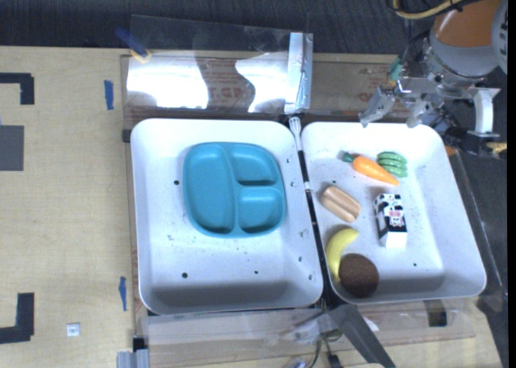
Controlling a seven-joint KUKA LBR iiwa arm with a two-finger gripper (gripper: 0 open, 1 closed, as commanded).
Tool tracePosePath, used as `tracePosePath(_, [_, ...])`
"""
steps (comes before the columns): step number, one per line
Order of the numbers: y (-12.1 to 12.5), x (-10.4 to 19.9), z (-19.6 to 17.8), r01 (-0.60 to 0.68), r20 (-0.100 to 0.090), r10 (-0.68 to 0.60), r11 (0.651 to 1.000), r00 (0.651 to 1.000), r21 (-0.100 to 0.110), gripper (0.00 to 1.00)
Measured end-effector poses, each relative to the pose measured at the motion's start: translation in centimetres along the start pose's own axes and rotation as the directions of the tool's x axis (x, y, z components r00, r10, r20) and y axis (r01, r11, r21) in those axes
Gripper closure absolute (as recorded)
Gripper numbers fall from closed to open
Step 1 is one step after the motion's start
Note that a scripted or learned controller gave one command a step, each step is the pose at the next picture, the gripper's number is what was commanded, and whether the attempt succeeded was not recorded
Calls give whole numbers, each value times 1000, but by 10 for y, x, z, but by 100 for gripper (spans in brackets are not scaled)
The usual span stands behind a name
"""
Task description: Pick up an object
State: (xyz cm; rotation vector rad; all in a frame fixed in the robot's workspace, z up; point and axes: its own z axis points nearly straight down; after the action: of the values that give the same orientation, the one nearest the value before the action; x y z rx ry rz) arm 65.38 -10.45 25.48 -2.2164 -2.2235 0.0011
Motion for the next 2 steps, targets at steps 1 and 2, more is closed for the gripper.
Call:
tracePosePath(1, [-14,-12,155,-25,2,25,1000,1000,-6,0])
tracePosePath(2, [-14,-13,146,-30,1,30,1000,1000,-7,100])
